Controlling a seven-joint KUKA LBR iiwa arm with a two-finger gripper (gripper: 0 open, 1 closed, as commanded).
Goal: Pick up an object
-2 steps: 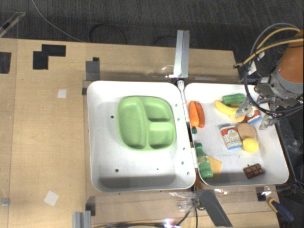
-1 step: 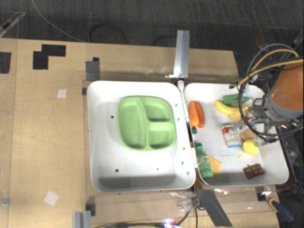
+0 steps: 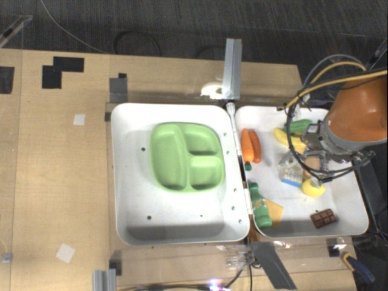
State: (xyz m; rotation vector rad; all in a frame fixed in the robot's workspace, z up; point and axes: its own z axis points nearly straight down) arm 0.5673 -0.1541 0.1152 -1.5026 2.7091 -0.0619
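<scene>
The right bin (image 3: 357, 214) holds several small toy items. An orange carrot-like piece (image 3: 251, 145) lies at its left side. A green bottle (image 3: 259, 205) and a yellow-orange wedge (image 3: 274, 210) rest near the front left corner. A brown chocolate bar (image 3: 323, 218) lies at the front right. A yellow round piece (image 3: 313, 188) and a clear blue-tinted packet (image 3: 291, 174) sit mid-bin, with yellow (image 3: 284, 137) and green (image 3: 299, 126) pieces behind. The arm's orange band (image 3: 362, 111) hangs over the bin's right half. My gripper (image 3: 319, 162) is below it, over the packet and yellow piece.
The left bin (image 3: 130, 217) holds a green divided tray (image 3: 185, 156). A metal post (image 3: 231, 68) stands behind the divider between the bins. Cables (image 3: 330, 71) loop above the arm at the right. The wooden bench (image 3: 54, 180) spreads to the left.
</scene>
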